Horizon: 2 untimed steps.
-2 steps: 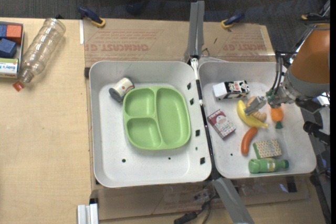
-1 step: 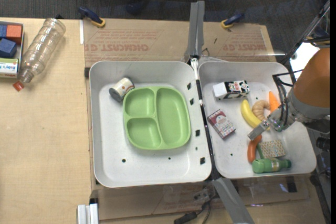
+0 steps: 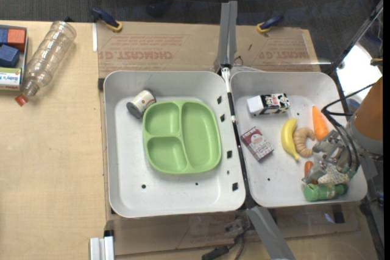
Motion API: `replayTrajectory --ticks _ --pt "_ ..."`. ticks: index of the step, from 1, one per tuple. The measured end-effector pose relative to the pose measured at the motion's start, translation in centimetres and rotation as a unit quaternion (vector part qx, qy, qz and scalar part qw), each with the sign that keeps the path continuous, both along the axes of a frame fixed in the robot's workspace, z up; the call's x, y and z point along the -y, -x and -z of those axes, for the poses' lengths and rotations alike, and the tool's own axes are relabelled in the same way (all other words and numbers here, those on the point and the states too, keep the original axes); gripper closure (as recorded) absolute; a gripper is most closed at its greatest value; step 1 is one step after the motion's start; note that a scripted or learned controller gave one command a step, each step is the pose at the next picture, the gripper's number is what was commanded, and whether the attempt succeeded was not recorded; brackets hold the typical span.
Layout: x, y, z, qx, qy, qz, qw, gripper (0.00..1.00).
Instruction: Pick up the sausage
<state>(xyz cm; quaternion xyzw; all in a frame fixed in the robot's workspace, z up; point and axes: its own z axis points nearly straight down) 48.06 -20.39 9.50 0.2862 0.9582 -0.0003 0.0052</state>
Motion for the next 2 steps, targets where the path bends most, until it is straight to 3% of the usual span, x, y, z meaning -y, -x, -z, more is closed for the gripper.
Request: replayTrajectory --ticks 1,2 --pt "0.0 0.0 0.0 0.0 -0.0002 -0.001 1.0 0.0" --pt "-5.7 -8.2 -0.1 -0.004 -0.0022 0.056 0.9984 0.0"
